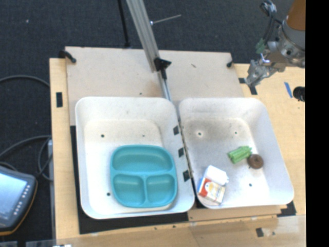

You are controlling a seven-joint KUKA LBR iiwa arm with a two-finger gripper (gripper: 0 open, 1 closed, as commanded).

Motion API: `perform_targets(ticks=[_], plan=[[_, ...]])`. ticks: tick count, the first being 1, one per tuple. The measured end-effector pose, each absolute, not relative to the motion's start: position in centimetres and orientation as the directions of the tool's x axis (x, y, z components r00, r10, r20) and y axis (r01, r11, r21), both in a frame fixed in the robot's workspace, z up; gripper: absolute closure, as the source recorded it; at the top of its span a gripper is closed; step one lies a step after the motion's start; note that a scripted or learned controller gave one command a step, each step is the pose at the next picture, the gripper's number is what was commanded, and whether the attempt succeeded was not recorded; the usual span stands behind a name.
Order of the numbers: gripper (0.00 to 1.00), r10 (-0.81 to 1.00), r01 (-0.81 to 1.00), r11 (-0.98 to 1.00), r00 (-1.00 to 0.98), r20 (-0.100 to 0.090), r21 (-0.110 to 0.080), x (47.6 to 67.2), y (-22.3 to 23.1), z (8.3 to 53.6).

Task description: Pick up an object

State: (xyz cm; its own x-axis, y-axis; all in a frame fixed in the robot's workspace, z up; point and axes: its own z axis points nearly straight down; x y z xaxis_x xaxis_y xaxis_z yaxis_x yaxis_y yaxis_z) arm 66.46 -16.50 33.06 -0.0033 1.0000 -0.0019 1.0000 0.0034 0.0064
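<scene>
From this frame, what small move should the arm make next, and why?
Probably swing the gripper in over the right bin toward the green object. The gripper sits outside the bin, beyond its far right corner, while the green object, brown round piece and small carton lie in it.

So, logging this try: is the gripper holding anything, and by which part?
Nothing is held. The gripper hangs above the bench beyond the right bin, nothing between its fingers.

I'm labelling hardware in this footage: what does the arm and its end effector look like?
A grey metal arm with an orange band above the wrist, thin dark cables looping beside it, ending in a small silver-grey end effector with green-tinted detail.
</scene>
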Motion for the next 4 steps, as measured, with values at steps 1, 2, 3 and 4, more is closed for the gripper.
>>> perform_targets(ticks=[1, 2, 3, 4], plan=[[1.00, 1.000, 1.000, 0.005, -0.005, -0.006, 0.005, 66.4, -16.8, 34.0], [1.00, 1.000, 1.000, 0.008, -0.008, -0.010, 0.007, 66.4, -16.9, 35.1], [0.00, 1.000, 1.000, 0.008, -0.008, -0.010, 0.006, 66.4, -16.9, 35.0], [0.00, 1.000, 1.000, 0.002, -0.002, -0.004, 0.004, 67.1, -14.7, 36.0]])
